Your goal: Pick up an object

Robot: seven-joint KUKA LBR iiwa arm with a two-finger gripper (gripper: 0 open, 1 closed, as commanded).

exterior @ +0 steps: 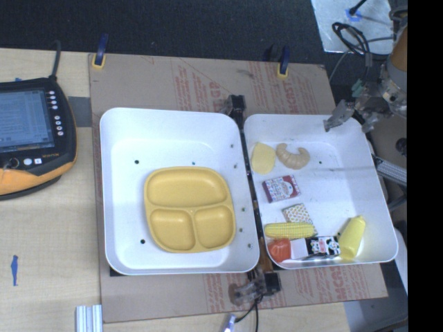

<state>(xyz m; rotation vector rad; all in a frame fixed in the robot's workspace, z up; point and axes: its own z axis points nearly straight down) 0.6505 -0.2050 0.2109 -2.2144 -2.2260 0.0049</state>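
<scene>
At the far left of the table you'll see a grey and orange handheld pendant, its left part cut off by the frame, its screen too blurred to read. Next comes the left bin, smooth white plastic with rounded corners, holding a glossy yellow divided tray with one long compartment on the far side and two smaller ones nearer you. In the right bin the objects crowd its left and near sides: a pale yellow rounded piece beside a tan curled croissant-like shape, then a small red-and-white packet, a checkered cracker, a bumpy corn cob, a red-orange piece partly hidden under it, a black-and-white printed carton, and a smooth yellow bottle. The end effector hangs over the far right corner of that bin, well apart from every object; you cannot tell how it is set, as it is small, dark and blurred, with the arm cut off at the right.
</scene>
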